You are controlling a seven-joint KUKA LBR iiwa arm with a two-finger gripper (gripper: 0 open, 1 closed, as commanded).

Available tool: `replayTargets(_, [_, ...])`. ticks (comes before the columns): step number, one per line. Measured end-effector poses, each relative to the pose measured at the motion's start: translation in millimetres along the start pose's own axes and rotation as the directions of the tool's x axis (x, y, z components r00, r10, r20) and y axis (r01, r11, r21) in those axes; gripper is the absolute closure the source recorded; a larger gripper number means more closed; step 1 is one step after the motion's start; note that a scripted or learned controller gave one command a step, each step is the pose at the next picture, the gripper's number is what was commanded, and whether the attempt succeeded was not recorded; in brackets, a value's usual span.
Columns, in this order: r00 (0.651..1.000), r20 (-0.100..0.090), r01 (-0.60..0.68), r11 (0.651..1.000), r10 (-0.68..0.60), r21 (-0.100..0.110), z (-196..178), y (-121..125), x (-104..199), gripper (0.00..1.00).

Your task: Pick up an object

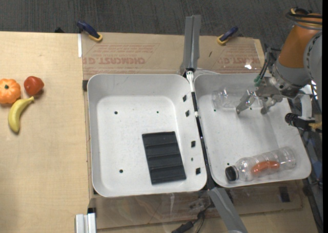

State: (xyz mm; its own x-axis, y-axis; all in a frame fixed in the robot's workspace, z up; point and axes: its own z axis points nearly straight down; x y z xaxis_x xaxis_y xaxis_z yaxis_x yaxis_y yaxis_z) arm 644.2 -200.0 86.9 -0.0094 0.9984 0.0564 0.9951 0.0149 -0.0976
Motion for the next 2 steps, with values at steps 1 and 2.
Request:
replayTargets(1, [1.0, 0.002, -0.001, 1.0, 0.001, -0.002, 0.0, 0.1, -0.8, 0.0])
replayTargets(2, [0.997, 0.009, 0.077, 0.997, -0.077, 0.001, -0.3, -1.5, -8.4, 0.0])
